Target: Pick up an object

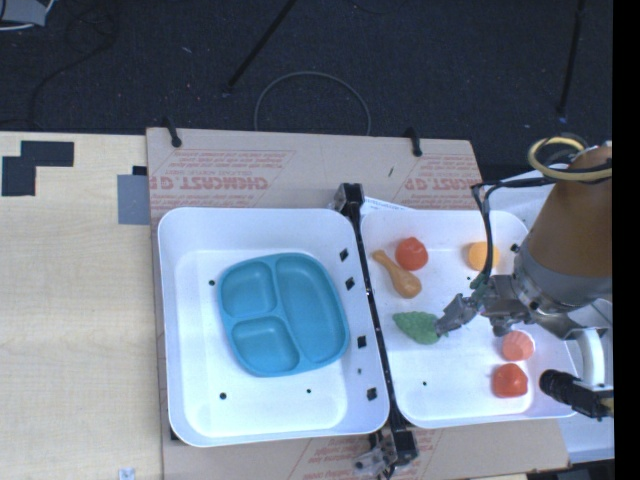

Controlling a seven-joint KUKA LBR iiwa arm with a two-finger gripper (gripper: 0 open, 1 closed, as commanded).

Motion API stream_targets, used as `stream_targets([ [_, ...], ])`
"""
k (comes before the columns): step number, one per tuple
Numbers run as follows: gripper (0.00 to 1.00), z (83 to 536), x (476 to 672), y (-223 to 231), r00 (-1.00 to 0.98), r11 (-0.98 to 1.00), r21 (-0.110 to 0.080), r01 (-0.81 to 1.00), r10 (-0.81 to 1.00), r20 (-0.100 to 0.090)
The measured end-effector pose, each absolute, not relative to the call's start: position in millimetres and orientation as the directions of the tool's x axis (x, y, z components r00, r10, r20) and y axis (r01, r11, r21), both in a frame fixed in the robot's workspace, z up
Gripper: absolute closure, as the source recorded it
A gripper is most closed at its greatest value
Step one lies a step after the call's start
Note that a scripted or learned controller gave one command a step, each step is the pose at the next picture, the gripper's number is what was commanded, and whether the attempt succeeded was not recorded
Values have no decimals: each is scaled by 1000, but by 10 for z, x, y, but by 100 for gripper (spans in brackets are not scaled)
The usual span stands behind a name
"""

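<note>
End effector (455,315) low in right bin (440,408), touching right end of green leaf-shaped toy (417,326); finger state: cannot tell. Toy lies flat mid-bin, below tan drumstick (397,273). Likely light, thin, maybe slippery plastic; best pinched across narrow width.

The arm (570,238) reaches in from the right, its hand (458,315) low and angled leftward.

arm (575,233) cut off at right edge, orange object (479,255) partly hidden behind it (shape unclear) — gripper (455,316) fingers indistinct
</note>
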State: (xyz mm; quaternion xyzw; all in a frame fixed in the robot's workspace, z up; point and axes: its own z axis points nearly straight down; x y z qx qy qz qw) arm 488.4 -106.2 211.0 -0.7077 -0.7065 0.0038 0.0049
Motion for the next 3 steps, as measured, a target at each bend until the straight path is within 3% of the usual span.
stream_targets([
  [1, 0, 2155, 4907, -1066, 0, 0, -2, 1000, 1000, 0],
  [3, 0, 1070, 4864, -1127, 0, 0, -10, 1000, 1000, 3],
])
